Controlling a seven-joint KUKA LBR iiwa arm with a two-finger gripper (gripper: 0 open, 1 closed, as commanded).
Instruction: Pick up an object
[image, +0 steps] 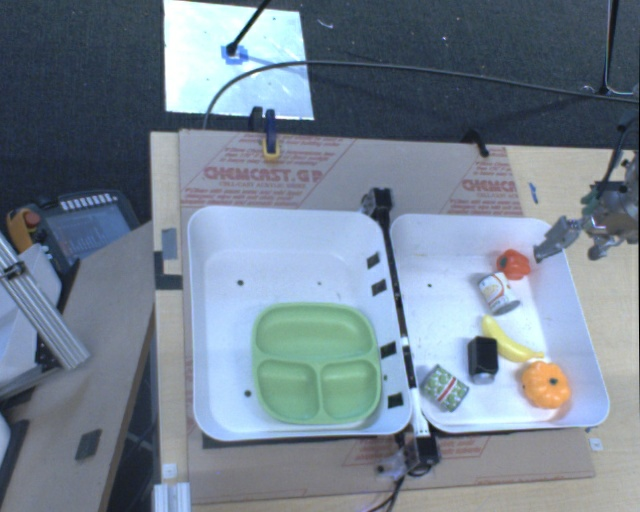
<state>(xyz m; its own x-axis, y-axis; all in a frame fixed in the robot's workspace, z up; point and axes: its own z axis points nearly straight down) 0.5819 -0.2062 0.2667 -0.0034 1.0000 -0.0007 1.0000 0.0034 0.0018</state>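
Observation:
The right bin (440, 240) holds several small items. A red tomato (513, 263) lies by the far right wall, with a small white can (496, 292) just in front of it. Nearer the front are a yellow banana (510, 340), a black block (483, 358), an orange pumpkin (545, 385) and a green-labelled can (445, 387). My gripper (576, 245) hangs over the bin's far right corner, up and to the right of the tomato. It is open, with nothing between its fingers.
The left bin (230, 240) holds a green divided plate (318, 362) in its front half. A black-clipped divider (390, 300) runs between the bins. A teach pendant (85, 225) and side bench stand at the left.

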